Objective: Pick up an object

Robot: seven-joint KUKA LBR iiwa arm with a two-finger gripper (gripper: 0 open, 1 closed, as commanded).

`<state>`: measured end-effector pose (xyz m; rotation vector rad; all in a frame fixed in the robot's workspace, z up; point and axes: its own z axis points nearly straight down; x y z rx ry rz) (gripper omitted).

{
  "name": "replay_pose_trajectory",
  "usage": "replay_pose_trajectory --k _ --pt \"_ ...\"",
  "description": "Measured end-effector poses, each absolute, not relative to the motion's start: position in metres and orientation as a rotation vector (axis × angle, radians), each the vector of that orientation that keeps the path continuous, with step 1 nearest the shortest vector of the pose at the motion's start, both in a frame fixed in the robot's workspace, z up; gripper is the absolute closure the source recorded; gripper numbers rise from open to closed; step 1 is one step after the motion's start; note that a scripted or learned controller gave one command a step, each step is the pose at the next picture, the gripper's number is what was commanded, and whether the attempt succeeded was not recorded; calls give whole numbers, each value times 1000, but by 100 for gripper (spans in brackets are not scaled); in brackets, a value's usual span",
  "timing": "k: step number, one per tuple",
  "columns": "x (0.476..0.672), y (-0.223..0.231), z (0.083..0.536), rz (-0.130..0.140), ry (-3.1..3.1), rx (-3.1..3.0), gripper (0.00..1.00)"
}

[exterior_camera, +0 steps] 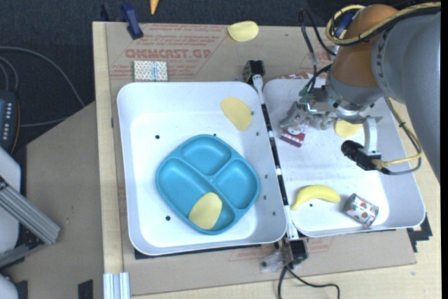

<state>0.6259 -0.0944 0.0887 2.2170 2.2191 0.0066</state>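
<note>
- The claw [306,115] is hanging low over the far part of the right bin [399,220]; how far apart its fingers are standing I cannot tell, and nothing is showing between them.
- A small red-and-white packet [292,134] is lying just beneath and nearer the camera than the claw, in the same bin.
- A pale yellow piece [348,128] is lying just right of the claw, partly under the wrist.
- Nearer the camera than the claw, a banana [315,195] and a small printed can [360,209] are lying near the bin's front wall.
- Left of the claw, the left bin [133,150] is holding a blue divided plate [206,182] with a yellow piece [206,211] in one compartment, and another yellow piece [236,113] beside it.
- Red lettering [168,52] is showing on the bench [112,80], too blurred to read surely.
- The grey arm [409,52] is reaching in from the right, its orange band [358,52] above the wrist.
</note>
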Motion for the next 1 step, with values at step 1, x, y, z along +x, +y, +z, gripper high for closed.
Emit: replay_pose_trajectory --k 1 --pt "624 -94 89 9 2215 2217 0"
